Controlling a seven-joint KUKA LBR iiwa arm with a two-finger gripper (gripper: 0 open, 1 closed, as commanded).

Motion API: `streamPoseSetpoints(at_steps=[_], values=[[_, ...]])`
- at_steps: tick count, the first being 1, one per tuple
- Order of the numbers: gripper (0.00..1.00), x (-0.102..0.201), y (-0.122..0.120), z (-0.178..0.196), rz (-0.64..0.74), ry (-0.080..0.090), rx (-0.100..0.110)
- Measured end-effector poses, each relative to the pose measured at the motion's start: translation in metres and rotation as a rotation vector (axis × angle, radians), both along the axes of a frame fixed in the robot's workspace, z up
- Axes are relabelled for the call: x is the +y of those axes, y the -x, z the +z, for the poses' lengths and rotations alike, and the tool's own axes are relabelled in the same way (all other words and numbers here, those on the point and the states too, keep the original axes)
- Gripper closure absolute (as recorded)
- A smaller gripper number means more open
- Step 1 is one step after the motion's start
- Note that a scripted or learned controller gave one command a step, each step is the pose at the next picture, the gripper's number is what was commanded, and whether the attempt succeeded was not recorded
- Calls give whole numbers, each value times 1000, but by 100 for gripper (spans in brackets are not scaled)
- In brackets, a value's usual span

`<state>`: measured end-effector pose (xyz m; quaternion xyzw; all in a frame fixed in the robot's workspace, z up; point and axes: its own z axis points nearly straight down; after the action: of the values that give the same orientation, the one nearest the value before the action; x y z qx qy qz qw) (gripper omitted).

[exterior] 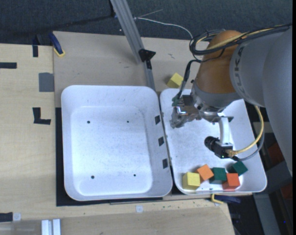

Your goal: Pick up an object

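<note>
Gripper [179, 117] low over right bin [253, 131], near its left wall at upper end. Honestly can't tell how it's set, too blurry. Blocks clumped at bin's front edge, well apart from gripper: yellow block [191, 180], orange block [205, 172], green block [218, 174], red block [232, 180], second green block [239, 168]. Another yellow block [175, 80] outside on bench, behind bins. Left bin [69, 131] alongside.

A pale wooden bench [20, 131] fills the left and lower part of the view, marked with short strips of black tape [37, 115] and one grey patch [46, 81]. Beyond its far edge lies dark blue-grey carpet [64, 6], crossed by a thin white wire [162, 23]. A slanted grey metal post [130, 28] rises from the bench's far side, and the light is even and soft.
</note>
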<state>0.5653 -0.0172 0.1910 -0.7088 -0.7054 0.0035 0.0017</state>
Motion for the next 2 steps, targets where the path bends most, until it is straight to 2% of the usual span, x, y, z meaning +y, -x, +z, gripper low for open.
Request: streamPoseSetpoints(at_steps=[1,2], values=[[100,-34,-47,1,4,0,-8],[100,13,-81,3,11,-4,-8]])
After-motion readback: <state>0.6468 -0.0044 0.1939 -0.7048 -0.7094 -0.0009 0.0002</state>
